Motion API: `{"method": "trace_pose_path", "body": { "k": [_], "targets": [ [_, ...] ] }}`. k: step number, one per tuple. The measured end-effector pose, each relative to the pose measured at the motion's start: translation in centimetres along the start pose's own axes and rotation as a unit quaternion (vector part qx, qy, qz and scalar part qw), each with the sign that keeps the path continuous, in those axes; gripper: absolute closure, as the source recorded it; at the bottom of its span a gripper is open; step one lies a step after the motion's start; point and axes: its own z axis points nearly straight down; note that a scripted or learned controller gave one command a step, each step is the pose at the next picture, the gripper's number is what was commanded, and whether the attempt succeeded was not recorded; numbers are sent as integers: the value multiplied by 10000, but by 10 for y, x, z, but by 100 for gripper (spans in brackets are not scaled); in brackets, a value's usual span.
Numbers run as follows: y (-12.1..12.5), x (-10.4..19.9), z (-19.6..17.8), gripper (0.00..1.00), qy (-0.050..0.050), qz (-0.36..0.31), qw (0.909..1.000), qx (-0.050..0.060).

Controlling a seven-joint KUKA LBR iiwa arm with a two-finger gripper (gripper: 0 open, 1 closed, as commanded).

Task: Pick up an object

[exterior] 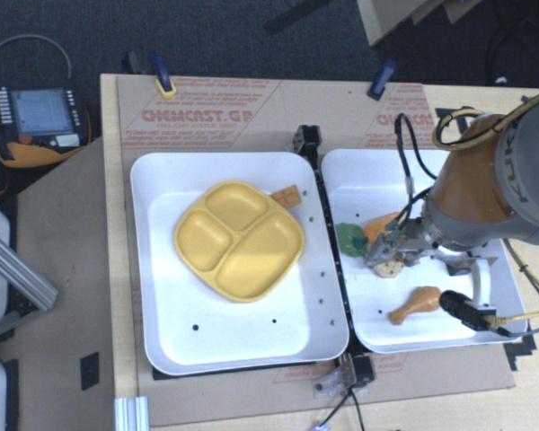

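Toy drumstick [415,303] lies at 5 o'clock in the right bin [377,330]; at 9 o'clock the hand [391,254] crowds a cookie [388,268] and green piece [349,238]. Its grip I cannot tell; crowding risks a miss.
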Motion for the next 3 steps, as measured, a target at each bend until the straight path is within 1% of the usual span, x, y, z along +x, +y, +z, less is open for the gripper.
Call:
{"method": "trace_pose_path", "body": {
  "k": [1,2,3],
  "targets": [
    [-1,-8,-61,100,-12,-7,10000,-26],
    [-1,-4,-124,100,-8,-17,10000,-33],
    [1,-4,-178,100,-9,-16,10000,-31]
  ]
}}
